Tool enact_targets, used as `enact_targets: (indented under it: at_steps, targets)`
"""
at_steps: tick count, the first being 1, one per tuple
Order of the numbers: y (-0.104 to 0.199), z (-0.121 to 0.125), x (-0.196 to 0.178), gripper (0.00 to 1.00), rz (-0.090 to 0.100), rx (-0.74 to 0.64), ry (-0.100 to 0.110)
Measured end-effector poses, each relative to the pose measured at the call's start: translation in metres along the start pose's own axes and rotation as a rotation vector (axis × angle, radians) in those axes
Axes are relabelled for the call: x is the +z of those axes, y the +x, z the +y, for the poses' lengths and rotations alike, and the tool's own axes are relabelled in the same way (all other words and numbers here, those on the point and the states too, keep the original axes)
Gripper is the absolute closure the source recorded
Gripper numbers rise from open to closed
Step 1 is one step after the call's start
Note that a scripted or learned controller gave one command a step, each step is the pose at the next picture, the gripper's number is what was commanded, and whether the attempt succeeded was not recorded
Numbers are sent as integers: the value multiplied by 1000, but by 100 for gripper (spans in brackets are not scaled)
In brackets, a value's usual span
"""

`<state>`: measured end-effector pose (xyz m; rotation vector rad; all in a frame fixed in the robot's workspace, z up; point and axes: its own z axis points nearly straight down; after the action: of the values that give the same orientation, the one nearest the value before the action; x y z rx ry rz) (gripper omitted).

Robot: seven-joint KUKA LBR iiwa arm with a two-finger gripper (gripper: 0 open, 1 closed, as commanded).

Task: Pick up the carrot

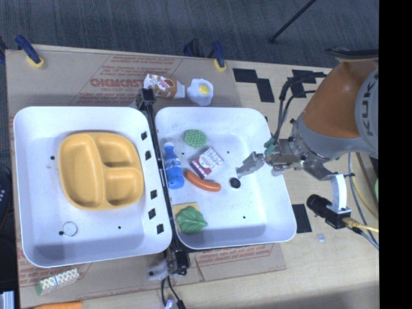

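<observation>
Brown cardboard [129, 82] covers the bench under two white bins [38, 172]. Grey carpet [129, 11] lies beyond. The gripper [248, 166], fingers apart, hovers beside the carrot [203, 183].

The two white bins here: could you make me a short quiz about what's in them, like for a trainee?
1. True or false: the yellow divided tray sits in the same bin as the carrot.
2. Which thing lies directly beside the carrot, on its upper side in the camera view?
A. the blue bottle
B. the small pink box
C. the green leafy piece
3. Fill in: the gripper hangs over the ____ bin, to the carrot's right in the camera view.

Key
1. False: the tray is in the left bin, the carrot in the right.
2. B
3. right
</observation>
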<state>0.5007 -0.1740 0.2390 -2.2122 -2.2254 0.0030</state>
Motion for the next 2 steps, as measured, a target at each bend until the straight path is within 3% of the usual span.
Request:
enact_targets:
  at_steps: [1, 2]
  targets:
    - [56, -12, 119, 0, 1, 7, 3]
    - [70, 52, 146, 0, -10, 44, -4]
